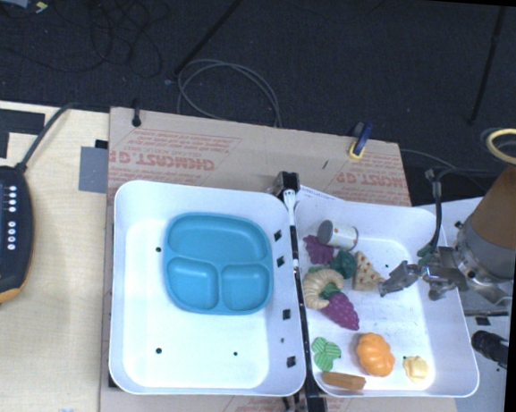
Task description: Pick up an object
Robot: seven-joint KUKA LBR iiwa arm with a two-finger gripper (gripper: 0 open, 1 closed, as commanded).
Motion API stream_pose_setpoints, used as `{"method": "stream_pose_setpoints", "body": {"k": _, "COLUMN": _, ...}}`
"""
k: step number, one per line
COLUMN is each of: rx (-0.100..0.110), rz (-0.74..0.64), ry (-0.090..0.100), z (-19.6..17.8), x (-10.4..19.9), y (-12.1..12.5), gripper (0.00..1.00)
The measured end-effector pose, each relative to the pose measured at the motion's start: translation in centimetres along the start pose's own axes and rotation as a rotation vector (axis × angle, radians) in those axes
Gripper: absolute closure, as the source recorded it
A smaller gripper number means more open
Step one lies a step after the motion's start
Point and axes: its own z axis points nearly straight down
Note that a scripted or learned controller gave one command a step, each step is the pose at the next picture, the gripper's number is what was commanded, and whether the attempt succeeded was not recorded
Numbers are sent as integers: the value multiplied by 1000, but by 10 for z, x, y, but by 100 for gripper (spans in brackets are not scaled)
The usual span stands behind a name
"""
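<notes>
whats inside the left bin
The left bin holds one blue divided tray with three bare compartments. A few small dark marks dot the bin floor. Whatever lies under the tray is covered.

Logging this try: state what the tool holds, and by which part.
Nothing is held. The tool hangs over the right bin with no object between its fingers; the nearest item, a tan wedge-shaped piece, lies just to its left.

Just left of the gripper [401, 280] the toy foods crowd together — croissant [323, 283], purple grapes [342, 309], cracker [365, 273] — while below it the right bin [447, 352] floor is bare until the orange [374, 353].
</notes>
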Motion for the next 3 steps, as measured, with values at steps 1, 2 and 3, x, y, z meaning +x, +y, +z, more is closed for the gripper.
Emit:
{"method": "stream_pose_setpoints", "body": {"k": 1, "rx": 7, "rz": -1, "ry": 4, "z": 97, "x": 23, "y": -50, "gripper": 0}}
{"method": "stream_pose_setpoints", "body": {"k": 2, "rx": -2, "rz": -7, "ry": -1, "z": 115, "x": 87, "y": 16, "gripper": 0}}
{"method": "stream_pose_setpoints", "body": {"k": 3, "rx": 4, "rz": 1, "ry": 1, "z": 115, "x": 67, "y": -7, "gripper": 0}}
